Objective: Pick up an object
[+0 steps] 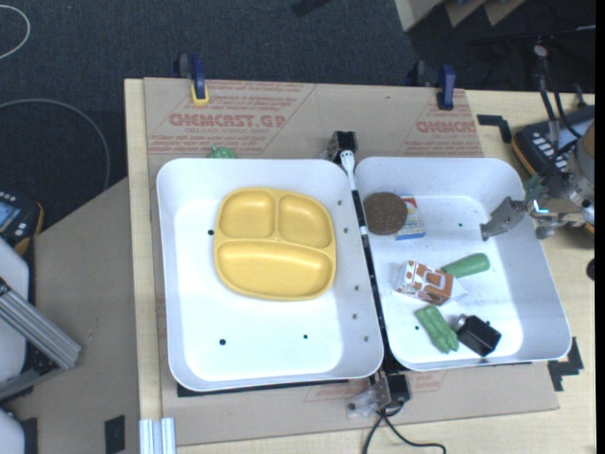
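Nearest the camera, at about five o'clock in the right bin [529, 348], a small black block [479, 335] lies touching a green ridged piece [436, 329] to its nine o'clock side. Just beyond them sits a crumpled orange and white packet [423, 281], and at its two o'clock a smooth green cylinder [465, 266] lies slanted, close to the packet but apart from the rest. Farther back, near eleven o'clock in that bin, a brown round disc [385, 212] rests against a small white carton [410, 218]. The left bin [189, 329] holds a yellow divided plate [276, 242] toward its far half.

The gripper [515, 214] hovers at three o'clock over the right bin, above bare white floor, well apart from every item. Its dark fingers point inward toward the bin's middle, but whether they are spread or closed I cannot tell, and nothing is seen between them.

The green cylinder looks the likeliest pick, I judge: light, stiff, probably slick plastic that could roll or squirt out, so take it across its narrow middle. The packet seems soft and crushable, and would give under the squeeze. The black block is stiff, but crowded by its green neighbour
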`<state>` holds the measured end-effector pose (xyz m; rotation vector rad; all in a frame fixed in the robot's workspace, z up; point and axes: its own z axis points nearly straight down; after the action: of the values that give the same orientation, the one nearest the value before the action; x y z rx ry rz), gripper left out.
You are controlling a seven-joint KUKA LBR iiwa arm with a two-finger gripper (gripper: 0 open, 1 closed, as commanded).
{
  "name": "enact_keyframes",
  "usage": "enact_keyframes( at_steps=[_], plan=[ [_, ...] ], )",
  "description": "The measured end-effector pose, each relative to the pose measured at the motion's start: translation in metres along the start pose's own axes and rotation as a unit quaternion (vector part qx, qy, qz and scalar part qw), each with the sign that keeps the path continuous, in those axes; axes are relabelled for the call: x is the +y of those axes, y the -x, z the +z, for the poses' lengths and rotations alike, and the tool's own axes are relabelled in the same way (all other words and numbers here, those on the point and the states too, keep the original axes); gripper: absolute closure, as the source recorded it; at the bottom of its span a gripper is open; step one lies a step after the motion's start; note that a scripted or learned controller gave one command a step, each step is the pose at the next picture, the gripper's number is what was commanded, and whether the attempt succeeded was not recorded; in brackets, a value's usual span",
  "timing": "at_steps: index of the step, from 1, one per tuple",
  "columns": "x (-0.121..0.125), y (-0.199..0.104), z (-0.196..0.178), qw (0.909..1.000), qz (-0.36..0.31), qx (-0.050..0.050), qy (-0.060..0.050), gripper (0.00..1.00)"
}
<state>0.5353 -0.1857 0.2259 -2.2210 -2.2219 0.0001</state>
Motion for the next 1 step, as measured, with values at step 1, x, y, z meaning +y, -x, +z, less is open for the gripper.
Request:
enact_keyframes(
  at_steps=[1],
  plan=[
    [0.0007, 0.0001, -0.0108, 1.0000, -0.001, -0.001, 0.002, 1.00]
  ],
)
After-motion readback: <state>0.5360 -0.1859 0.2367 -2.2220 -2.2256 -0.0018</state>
